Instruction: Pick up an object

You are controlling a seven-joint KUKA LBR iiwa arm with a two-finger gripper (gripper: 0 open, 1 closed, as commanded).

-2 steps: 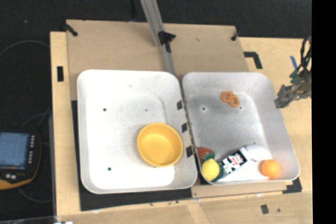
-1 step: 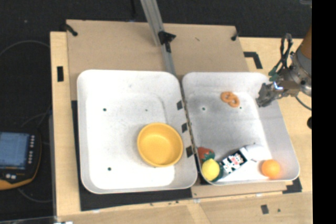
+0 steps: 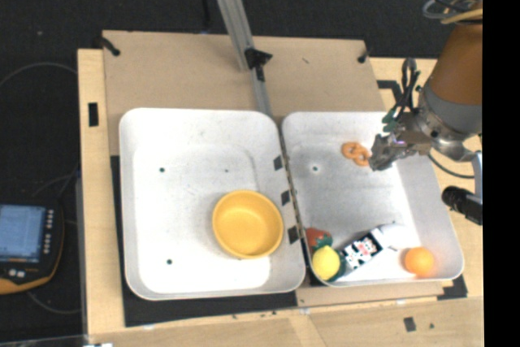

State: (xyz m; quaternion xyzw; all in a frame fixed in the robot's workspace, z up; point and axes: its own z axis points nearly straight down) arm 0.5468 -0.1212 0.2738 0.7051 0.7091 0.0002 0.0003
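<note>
The pincer [image 3: 382, 156] hangs low over the upper part of the right bin [image 3: 325, 136], at the end of the grey wrist that comes in from 3 o'clock. Whether it is released or clenched I cannot tell; its tip is a dark blur against the white floor.

Just beside it, toward 9 o'clock, lies a small orange pretzel-shaped piece [image 3: 354, 151], near enough that touching or apart cannot be settled. Its long axis seems to run roughly 10 to 4 o'clock. I judge it the likeliest target, calling for a short shift toward 9 o'clock.

The other candidates sit well apart at 6 o'clock, along the bin's near wall: an orange ball [image 3: 419, 261], a black-and-white box [image 3: 363, 249] lying on a slant, a yellow lemon-like fruit [image 3: 326, 262] and a small red-and-green thing [image 3: 317, 238], too small to name.

In the left bin [image 3: 154, 134], toward 8 o'clock, stands 1 yellow bowl [image 3: 247, 223].

The arm's orange band [image 3: 461, 61] is cut off at the frame's edge.
</note>
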